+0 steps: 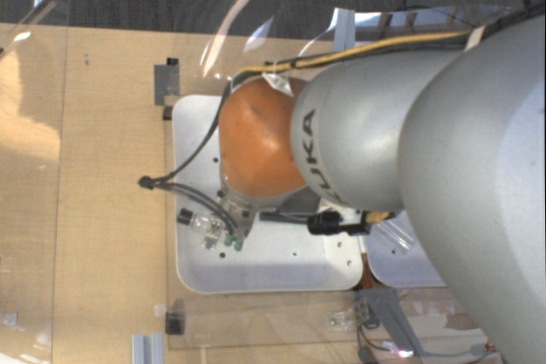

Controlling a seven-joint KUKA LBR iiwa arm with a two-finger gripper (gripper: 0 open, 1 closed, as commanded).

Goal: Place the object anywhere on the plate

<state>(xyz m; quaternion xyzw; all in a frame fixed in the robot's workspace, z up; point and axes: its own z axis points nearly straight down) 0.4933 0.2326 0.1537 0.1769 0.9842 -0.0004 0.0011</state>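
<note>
Arm (pixel 367 132) bulk covers most of the left bin (pixel 192 268) on the table (pixel 94 183); pincer (pixel 223 239) state cannot be determined.

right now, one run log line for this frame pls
arm: over left bin | gripper: low near bin floor, fingers unclear | plate: hidden | object: hidden | placement: unconfirmed

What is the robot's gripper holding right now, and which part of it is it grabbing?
It cannot be told. The gripper hangs over the left shallow white bin, but the big grey arm with the orange band covers most of it, and no object shows there.
</note>
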